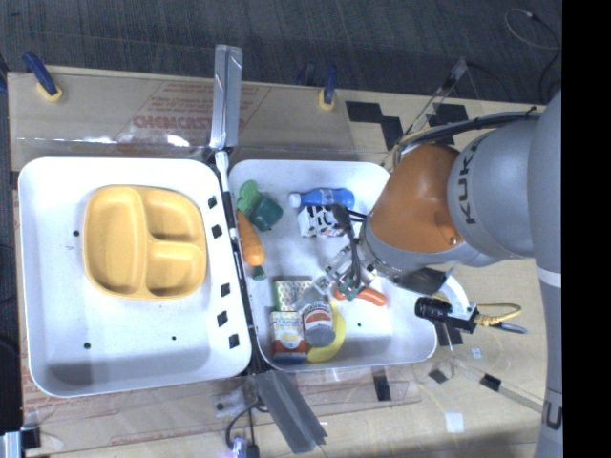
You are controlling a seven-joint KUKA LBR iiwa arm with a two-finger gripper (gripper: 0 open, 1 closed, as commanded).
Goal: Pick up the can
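The can (318, 323) stands near the front of the right bin (401, 346), its silver top facing up, resting against a yellow banana (331, 347). My gripper (341, 278) hangs just behind and slightly right of the can, low over the bin's middle. Nothing is visibly held in it. The arm's orange band and grey body cover the bin's right part.
Around the can lie a small printed box (285, 330), a flat patterned packet (290, 290) and a red-orange piece (370, 297). Further back are an orange carrot (251, 241), a green toy (258, 206), a blue bottle (323, 198) and a black-and-white box (318, 220). The left bin (57, 351) holds a yellow divided plate (145, 239).
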